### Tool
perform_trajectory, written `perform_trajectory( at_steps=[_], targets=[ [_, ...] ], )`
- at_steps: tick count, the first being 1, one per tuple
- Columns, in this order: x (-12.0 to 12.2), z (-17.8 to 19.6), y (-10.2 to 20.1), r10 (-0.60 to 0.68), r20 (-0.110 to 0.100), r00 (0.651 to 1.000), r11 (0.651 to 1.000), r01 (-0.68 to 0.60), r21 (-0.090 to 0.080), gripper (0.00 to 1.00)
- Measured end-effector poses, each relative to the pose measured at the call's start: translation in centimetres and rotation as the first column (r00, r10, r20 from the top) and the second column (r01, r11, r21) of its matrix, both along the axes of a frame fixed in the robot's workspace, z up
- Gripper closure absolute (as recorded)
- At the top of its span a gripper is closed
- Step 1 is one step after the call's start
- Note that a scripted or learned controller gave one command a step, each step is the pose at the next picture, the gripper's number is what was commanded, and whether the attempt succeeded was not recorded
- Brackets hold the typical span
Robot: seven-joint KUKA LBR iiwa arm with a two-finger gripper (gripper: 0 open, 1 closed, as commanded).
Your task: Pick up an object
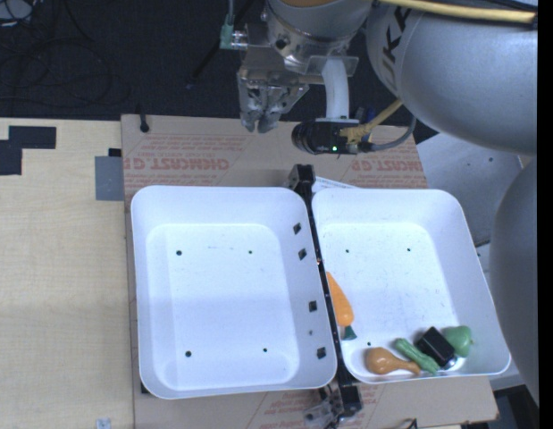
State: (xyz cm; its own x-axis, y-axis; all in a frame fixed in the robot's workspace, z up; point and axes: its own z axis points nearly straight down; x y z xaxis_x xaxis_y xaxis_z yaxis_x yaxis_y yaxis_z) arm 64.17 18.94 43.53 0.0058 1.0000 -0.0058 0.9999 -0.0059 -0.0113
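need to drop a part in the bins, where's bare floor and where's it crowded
The left bin shows bare floor from wall to wall. The right bin is bare across its far and middle floor. Its near end is crowded: an orange carrot along the divider, then a tan piece, green pieces and a black block in the corner.

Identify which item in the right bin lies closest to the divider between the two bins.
The orange carrot: it lies against the right bin's left wall, while the tan piece, green piece and black block cluster in the near corner.
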Motion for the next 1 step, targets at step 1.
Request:
perform_trajectory(
  at_steps=[1],
  targets=[
    [0.06, -10.42, 5.66, 0.011, -0.002, 1.000, 1.000, -0.011, 0.002, 1.00]
  ],
)
